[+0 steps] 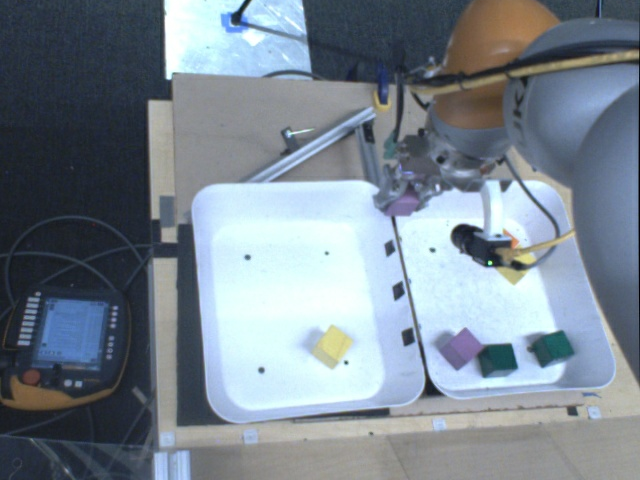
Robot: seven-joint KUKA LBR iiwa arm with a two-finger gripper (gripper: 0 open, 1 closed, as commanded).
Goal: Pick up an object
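My gripper [402,194] hangs over the back end of the divider between the two bins. A small purple block [404,206] sits between its fingertips, so the gripper is shut on it and holds it above the bin rims. In the left bin [225,268] a yellow block [332,345] lies near the front. The right bin [580,353] holds another purple block [461,348] and two dark green blocks [497,359] [552,347] along its front edge. A yellow piece [514,271] lies mid-bin, partly hidden by a black fitting on the arm.
The grey arm and its orange band [495,28] cover the right bin's back right. A metal rod [310,145] lies on the board behind the left bin. A teach pendant [62,343] with cables sits on the floor at left.
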